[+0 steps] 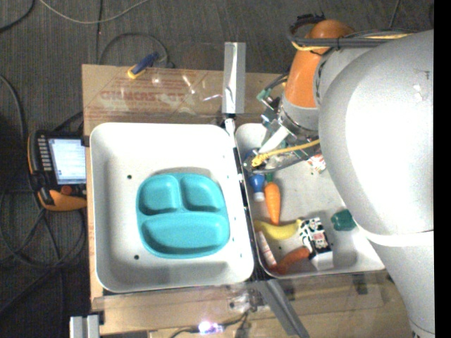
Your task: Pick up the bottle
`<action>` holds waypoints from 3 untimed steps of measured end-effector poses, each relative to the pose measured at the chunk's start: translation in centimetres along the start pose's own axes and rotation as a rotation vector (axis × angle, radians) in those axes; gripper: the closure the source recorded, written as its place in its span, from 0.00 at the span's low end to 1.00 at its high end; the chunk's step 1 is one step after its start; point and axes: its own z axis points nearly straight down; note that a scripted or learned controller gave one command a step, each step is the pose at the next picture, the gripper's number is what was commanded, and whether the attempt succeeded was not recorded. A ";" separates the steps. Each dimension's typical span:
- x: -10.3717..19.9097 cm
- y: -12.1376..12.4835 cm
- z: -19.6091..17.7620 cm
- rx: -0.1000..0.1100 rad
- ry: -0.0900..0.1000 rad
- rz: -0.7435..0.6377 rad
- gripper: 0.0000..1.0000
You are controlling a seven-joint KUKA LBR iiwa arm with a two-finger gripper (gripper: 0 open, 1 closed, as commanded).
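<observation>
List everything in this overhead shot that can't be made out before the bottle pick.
- Gripper: in the camera view, too small and cluttered among toys to tell whether its jaws are open or shut.
- Right bin: its far right side is covered by the grey arm.
- Bottle: small, wedged against the bin wall beside the carrot; its shape is unclear.
- Green item: partly under the arm, unidentifiable.

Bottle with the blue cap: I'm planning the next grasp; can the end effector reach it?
Probably yes: the end effector sits close by the bottle, its top uncovered, though the carrot crowds one side.
</observation>
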 end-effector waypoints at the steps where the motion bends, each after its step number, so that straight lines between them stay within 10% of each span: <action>1: -2.9 -1.8 -6.9 0.004 0.001 0.471 1.00; 2: -12.5 -4.1 -7.8 0.001 0.000 0.139 1.00; 3: -18.5 1.7 -11.6 -0.001 0.001 -0.124 1.00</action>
